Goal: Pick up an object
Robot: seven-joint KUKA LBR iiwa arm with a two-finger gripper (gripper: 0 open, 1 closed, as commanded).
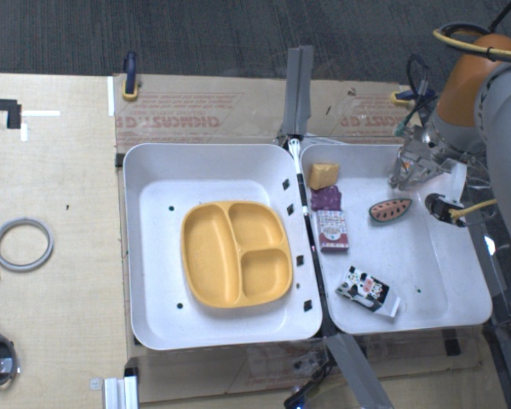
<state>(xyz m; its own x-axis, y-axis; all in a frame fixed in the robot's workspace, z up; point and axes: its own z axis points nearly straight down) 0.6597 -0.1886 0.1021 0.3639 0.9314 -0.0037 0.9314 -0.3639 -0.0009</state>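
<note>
The arm comes in from the right, its orange band high, and bends down over the back of the right bin (460,309); the gripper (406,173) hangs near the rear wall — nothing is seen between its tips. In this bin lie a yellow block (324,175), a purple packet (327,198), a red-white box (332,230), a brown oval piece (389,210) and a black-white carton (368,290); the left bin (145,228) holds a yellow divided tray (236,253).
</note>
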